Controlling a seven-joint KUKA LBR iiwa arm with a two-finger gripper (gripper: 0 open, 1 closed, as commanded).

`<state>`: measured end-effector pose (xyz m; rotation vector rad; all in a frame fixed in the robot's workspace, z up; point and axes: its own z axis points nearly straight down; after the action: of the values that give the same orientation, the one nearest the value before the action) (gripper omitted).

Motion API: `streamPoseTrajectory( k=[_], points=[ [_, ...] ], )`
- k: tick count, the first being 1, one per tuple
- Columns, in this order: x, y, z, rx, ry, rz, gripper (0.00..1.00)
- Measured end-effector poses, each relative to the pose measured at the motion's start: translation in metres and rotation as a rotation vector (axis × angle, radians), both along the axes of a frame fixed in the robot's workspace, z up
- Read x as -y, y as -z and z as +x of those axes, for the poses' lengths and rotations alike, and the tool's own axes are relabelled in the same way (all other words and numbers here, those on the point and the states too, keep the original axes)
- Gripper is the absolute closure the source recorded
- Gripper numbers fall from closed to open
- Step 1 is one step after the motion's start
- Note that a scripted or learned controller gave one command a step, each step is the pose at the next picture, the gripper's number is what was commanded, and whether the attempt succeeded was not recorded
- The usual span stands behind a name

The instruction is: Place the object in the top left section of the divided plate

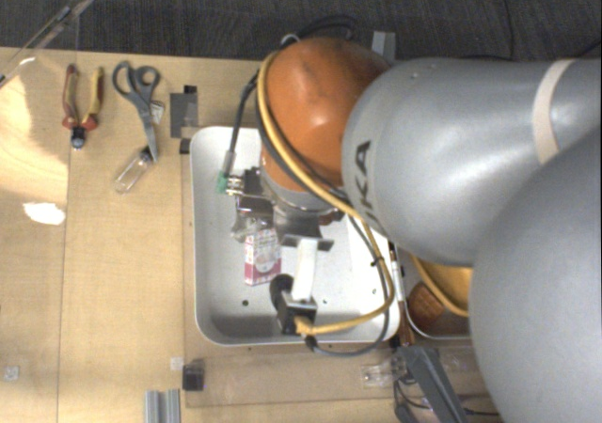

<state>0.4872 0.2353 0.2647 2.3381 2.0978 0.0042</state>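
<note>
**Red-and-white packet sits under the wrist; no placement visible**

Red-and-white packet [261, 257] lies on the floor of the left bin [209, 224], just below the claw [252, 212]. Arm hides the claw's tip, so its state cannot be told. No divided plate can be made out. Judged: pickup stage at most; carrying and placing remain to do.

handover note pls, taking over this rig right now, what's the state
Pincer: low inside the left shallow white bin, under the grey arm's orange wrist band; finger state unreadable.
Object: a small red and white packet lies on the bin floor right at the pincer; no grasp can be confirmed.
Done: nothing placed.
Left: grasp the packet, carry it to the divided plate's top left section.
</note>
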Motion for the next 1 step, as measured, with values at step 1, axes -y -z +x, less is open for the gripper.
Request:
streamPoseTrajectory(
  k=[1],
  points=[
    [0.0003, 0.001, 0.0001, -0.001, -0.228, -0.001, 1.0]
  ],
)
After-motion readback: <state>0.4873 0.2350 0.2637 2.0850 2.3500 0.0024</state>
